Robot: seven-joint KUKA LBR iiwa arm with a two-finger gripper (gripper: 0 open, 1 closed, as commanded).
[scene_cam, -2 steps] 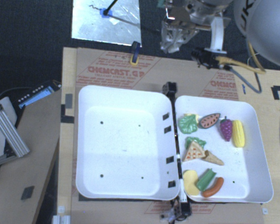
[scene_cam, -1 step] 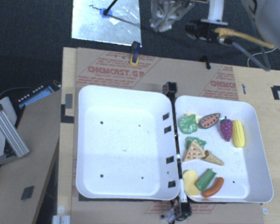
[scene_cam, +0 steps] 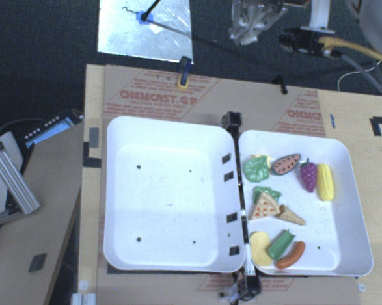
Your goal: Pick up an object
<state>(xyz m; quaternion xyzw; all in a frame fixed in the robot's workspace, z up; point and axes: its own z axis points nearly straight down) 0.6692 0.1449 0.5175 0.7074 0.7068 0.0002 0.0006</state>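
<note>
The right bin [scene_cam: 353, 212] holds several toy foods. Along its far side lie a green lettuce leaf [scene_cam: 256, 167], a watermelon slice [scene_cam: 285, 164], purple grapes [scene_cam: 308, 176] and a yellow corn cob [scene_cam: 325, 182]. Mid-bin are a pizza slice [scene_cam: 264, 206] and a tan wedge [scene_cam: 292, 217]. Near the front are a yellow round piece [scene_cam: 259, 248], a green vegetable [scene_cam: 280, 243] and an orange sausage [scene_cam: 291, 255]. My gripper [scene_cam: 251, 21] hangs high beyond the bench's far edge, well away from both bins, with nothing seen in it.
The left bin [scene_cam: 116, 195] sits beside the right one, joined by a black divider [scene_cam: 239, 197]. A shiny foil sheet [scene_cam: 145, 18] lies on the dark floor at the far left. A yellow clamp [scene_cam: 183, 81] stands at the bench's far edge. Cables [scene_cam: 342, 47] run at the far right.
</note>
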